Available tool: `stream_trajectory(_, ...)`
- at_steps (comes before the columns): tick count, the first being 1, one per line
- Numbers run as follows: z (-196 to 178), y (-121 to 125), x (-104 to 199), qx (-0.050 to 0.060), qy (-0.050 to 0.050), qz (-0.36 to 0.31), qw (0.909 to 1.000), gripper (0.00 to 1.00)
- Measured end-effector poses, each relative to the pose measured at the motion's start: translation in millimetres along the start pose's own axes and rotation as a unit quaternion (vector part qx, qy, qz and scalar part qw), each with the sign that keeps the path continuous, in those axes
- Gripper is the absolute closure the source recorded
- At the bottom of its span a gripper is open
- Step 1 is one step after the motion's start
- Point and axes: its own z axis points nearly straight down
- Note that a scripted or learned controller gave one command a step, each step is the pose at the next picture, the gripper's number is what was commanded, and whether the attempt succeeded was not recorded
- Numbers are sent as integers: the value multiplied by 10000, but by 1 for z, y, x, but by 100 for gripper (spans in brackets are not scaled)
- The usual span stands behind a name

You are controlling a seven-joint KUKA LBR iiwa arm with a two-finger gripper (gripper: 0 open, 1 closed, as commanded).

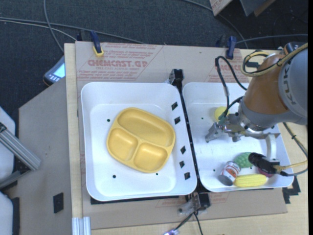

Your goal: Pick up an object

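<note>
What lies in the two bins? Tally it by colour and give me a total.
Yellow: 3 (divided plate, corn cob, small round thing, partly hidden)
Green: 1 (bumpy thing)
Red, white and grey: 1 (small can)
Total: 5

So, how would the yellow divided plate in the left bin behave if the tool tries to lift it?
The yellow plate is probably stiff: its three moulded compartments hold a firm shape. It looks like plastic, so likely light for its width. Its surface seems smooth, so, gripped by the rim alone, it may slip or tilt.
</note>
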Motion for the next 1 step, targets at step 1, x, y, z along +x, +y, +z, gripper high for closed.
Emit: stream_trajectory(1, 30, -1, 1, -10, -3, 2, 10000, 0)
